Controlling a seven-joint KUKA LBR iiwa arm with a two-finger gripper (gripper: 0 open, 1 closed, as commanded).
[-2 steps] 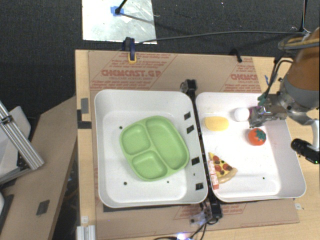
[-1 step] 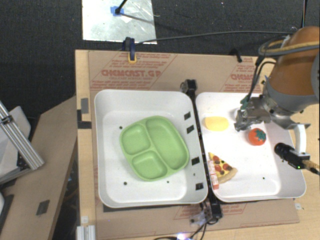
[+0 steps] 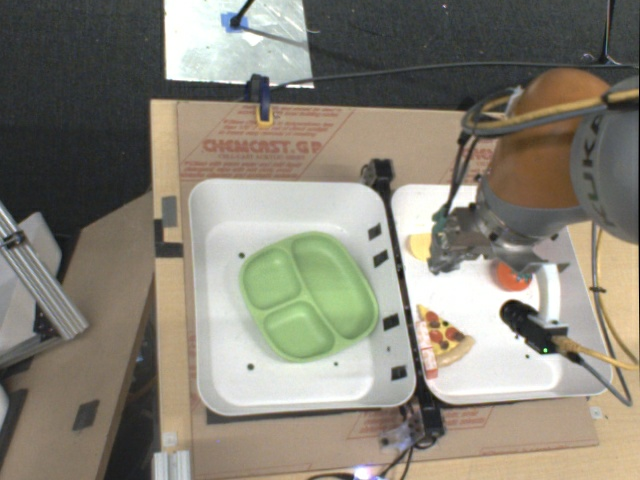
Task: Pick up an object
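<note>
1. Bench (image 3: 300, 133): flat tan cardboard-like surface with red printed lettering, carrying two shallow white bins side by side.
2. Left bin (image 3: 215, 298): smooth white plastic with rounded corners; holding a green tray (image 3: 308, 294), matte, rounded-rectangular, divided into three compartments, set askew near the bin centre.
3. Right bin (image 3: 480, 383): same white plastic; holding a pizza slice (image 3: 443, 336), a flat toy wedge with tan crust and red topping, near the bin's front edge beside the divider.
4. Yellow piece (image 3: 419, 245): small and rounded, near the divider toward the right bin's far edge, just beside the pincer.
5. Red-orange object (image 3: 514, 278): partly hidden beneath the arm; shape not discernible.
6. Pincer (image 3: 441, 251): dark metal, angular, positioned over the right bin's far-left area; opening width cannot be told, nothing visibly held between the fingers.
</note>
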